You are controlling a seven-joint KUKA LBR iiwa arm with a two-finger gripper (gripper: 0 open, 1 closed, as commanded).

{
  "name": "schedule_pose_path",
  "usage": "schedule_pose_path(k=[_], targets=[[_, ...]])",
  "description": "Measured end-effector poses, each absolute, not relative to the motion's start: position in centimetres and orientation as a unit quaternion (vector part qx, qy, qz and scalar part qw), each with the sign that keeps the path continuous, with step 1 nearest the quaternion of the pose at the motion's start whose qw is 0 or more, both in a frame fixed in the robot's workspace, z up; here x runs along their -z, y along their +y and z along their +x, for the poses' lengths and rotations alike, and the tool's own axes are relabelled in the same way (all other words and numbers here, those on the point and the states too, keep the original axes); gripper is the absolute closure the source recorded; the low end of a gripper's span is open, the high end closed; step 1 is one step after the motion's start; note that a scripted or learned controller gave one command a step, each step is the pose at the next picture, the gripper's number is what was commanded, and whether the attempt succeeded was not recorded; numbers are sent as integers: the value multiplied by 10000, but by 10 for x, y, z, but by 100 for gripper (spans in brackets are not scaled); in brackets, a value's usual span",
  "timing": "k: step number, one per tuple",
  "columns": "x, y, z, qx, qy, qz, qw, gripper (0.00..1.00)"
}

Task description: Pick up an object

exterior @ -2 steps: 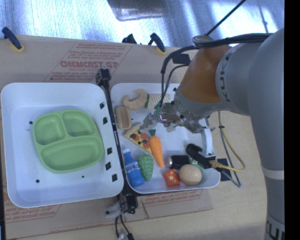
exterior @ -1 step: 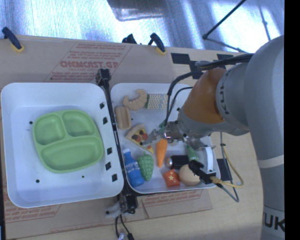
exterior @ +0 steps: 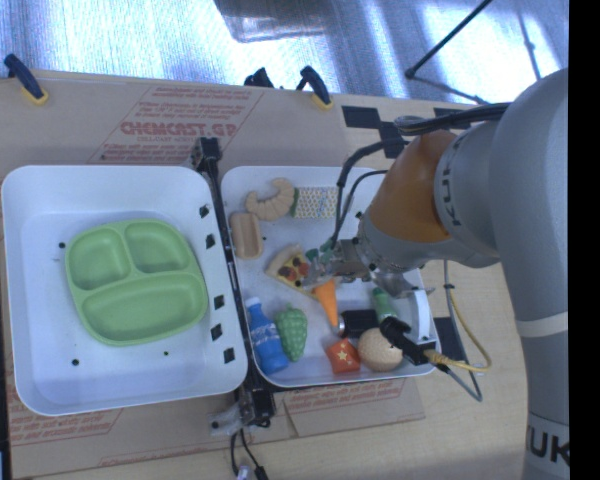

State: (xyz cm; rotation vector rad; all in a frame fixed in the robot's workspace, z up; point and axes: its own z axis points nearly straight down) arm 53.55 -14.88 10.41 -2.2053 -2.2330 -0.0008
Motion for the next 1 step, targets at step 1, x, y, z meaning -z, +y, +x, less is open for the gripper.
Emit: schedule_pose_path(k=[1], targets=[[-242, -123, 528, -3, -7093, -7049, 2, 100]])
